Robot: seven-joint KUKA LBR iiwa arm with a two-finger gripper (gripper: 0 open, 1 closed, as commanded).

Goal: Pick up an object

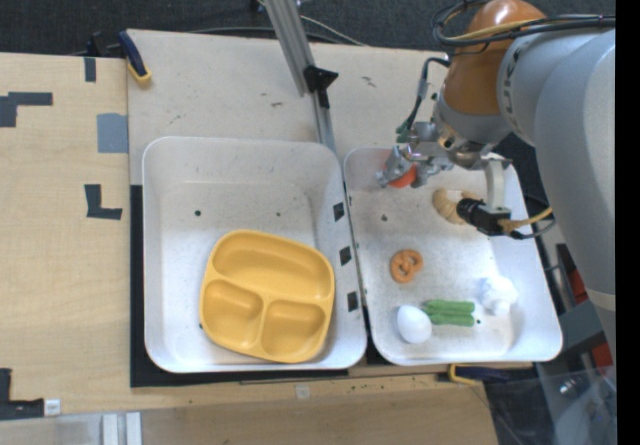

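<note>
1. Camera view looks down on two shallow white bins set side by side, so things can be lifted from one and dropped in the other: the left bin (pixel 160 233) bears a yellow divided tray (pixel 268 295), and the right bin (pixel 540 328) bears the loose pickable items.
2. Those items lie scattered apart, which leaves each some room for a grasp: an orange pretzel-shaped piece (pixel 405 265) near the middle, a white egg (pixel 413 324) just beside a green pod-like piece (pixel 449 312) at the near side, a crumpled white lump (pixel 497 292) toward the right wall, and a tan rounded piece (pixel 448 205) partly under the arm's cabling.
3. At the bin's far left corner, the gripper (pixel 400 173) sits low, the wrist tilted down from the right.
4. A small red-orange object (pixel 399 180) shows at the tool's tip; I cannot tell whether the tool is wide, narrow or closed on it, as the wrist hides the contact.
5. My judgement: this is the grasp attempt itself, and the corner walls could crowd it.
</note>
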